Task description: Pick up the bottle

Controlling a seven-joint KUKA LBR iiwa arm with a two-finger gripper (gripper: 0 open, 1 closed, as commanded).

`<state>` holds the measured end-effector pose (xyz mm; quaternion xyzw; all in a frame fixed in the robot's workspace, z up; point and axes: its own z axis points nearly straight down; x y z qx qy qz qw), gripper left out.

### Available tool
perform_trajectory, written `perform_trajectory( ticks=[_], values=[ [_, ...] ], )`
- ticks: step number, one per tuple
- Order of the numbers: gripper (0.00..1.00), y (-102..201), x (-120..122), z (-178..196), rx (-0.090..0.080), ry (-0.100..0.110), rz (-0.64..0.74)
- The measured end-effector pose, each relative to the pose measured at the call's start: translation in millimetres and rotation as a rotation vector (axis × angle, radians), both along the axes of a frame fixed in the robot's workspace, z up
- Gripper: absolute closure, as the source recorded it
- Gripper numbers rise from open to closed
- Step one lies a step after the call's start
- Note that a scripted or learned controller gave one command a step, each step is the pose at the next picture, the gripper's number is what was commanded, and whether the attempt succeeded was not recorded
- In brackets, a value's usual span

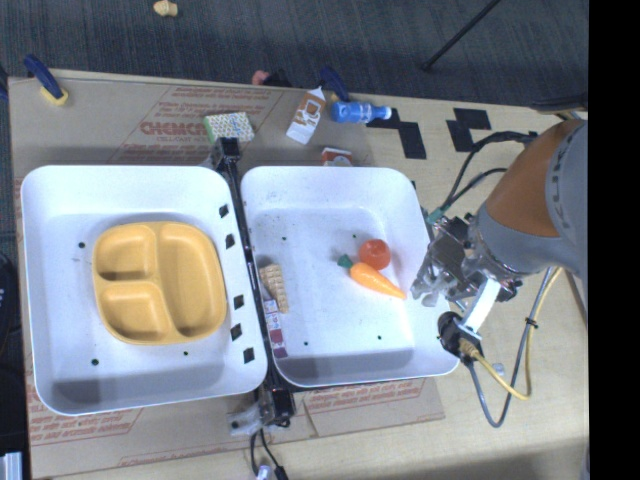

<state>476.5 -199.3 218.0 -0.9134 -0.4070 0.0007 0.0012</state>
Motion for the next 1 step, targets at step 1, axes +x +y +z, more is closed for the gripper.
perform_trajectory(
  ticks=[1],
  values=[
    [1.0, -0.1, -0.1, 12.5, 0.001, 0.002, -0.277]
  ],
)
